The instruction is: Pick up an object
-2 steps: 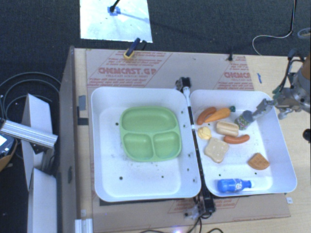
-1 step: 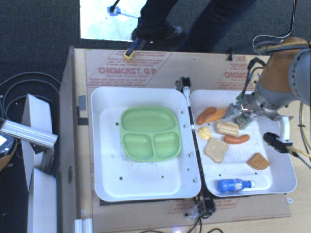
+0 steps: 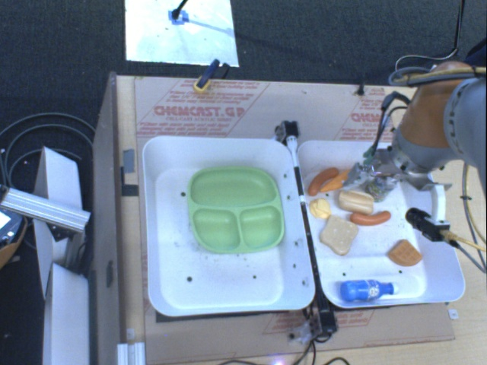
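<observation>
Two white bins are sitting side by side; the gripper [image 3: 370,179] is hovering low in the right bin [image 3: 449,284], just above a bread roll [image 3: 355,201]. Whether it is grasping anything, I cannot tell.

Hand [image 3: 370,179] low in right bin [image 3: 449,280], over bun [image 3: 355,201]; green tray [image 3: 234,207] in left bin [image 3: 163,226].

Grey arm [image 3: 466,124] — orange band [image 3: 426,116], cables, metal gripper [image 3: 374,177].

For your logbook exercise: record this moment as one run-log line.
gripper: low in right bin | above bread roll | grasp: unconfirmed
</observation>
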Controlling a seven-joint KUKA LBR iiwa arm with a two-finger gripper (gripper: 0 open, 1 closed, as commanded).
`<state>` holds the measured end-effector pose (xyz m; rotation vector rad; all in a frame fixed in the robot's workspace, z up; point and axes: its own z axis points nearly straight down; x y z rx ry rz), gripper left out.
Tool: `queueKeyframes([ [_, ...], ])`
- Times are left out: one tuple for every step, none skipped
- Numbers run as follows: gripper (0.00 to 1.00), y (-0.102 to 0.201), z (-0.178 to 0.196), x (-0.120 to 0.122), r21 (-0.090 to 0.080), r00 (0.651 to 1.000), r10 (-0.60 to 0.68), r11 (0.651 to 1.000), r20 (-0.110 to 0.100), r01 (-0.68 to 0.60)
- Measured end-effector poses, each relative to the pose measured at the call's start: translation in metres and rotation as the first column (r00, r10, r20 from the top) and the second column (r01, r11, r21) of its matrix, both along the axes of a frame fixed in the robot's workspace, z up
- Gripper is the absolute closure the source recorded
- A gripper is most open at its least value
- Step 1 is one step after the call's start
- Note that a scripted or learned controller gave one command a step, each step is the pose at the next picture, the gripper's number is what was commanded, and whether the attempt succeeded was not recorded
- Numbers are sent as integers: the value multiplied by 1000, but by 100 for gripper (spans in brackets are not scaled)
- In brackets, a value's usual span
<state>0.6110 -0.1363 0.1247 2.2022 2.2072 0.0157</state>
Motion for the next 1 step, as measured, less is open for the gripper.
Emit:
queueKeyframes([
  [0,5,-17,13,9,1000,0,1000,-22,0],
])
